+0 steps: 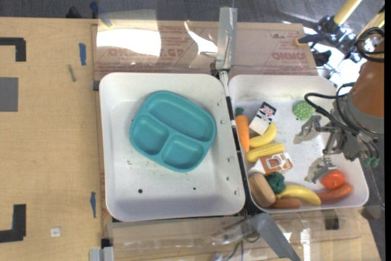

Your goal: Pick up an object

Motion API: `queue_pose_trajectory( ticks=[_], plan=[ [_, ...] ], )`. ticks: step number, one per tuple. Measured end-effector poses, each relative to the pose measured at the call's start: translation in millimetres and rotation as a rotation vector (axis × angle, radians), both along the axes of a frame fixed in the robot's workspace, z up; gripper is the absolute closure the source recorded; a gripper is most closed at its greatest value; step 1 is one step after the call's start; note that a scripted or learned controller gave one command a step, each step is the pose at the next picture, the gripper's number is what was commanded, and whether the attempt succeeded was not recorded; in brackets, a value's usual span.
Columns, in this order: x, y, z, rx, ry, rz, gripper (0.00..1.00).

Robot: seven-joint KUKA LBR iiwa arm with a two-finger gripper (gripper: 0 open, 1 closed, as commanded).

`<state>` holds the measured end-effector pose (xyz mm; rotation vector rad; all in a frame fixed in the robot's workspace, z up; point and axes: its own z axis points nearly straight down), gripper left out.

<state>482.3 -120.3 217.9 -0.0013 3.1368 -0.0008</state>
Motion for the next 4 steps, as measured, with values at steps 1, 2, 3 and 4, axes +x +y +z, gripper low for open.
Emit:
queue_pose_trajectory(
  ticks=[1,2,3,4],
  plan=[
    [51,22,-118,-0.003,-0.004,0.239,0.0],
    [164,23,-67,-0.001,-0.004,0.283,0.0],
    [112,23,-102,-0.007,-0.026,0.344,0.0],
    [127,27,-106,-0.01,-0.036,0.278,0.0]
  ],
)
